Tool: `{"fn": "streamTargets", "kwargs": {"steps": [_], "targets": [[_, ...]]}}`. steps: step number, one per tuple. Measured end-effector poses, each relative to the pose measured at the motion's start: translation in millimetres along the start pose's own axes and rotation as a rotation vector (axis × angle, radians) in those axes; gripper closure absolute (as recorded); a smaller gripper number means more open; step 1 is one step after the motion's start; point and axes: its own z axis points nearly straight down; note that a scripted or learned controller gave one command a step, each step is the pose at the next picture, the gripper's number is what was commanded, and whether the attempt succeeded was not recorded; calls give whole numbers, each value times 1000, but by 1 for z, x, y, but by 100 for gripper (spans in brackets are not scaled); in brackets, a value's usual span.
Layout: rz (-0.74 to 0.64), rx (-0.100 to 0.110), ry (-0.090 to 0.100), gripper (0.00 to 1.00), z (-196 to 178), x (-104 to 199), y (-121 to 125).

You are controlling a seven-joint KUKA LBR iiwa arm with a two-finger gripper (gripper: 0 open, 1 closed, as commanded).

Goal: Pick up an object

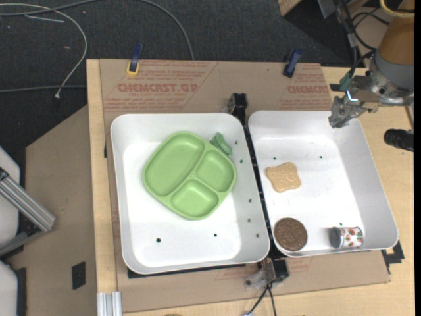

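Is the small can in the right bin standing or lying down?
Lying down: the can rests on its side near the right bin's front edge.

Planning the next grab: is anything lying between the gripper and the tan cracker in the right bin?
Nothing visible does. The gripper hangs over the right bin's far corner, and bare white floor lies between it and the tan cracker.

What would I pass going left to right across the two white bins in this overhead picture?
Green divided plate → tan cracker → brown round cookie → small can lying on its side. The gripper hovers over the right bin's far edge.
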Motion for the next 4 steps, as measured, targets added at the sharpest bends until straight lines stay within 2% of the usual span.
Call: {"fn": "streamTargets", "kwargs": {"steps": [2, 3, 4], "targets": [[-1, 2, 1, 100, -11, 104, -3], [-1, 5, 2, 100, 6, 159, 0], [-1, 5, 2, 100, 13, 218, -12]]}}
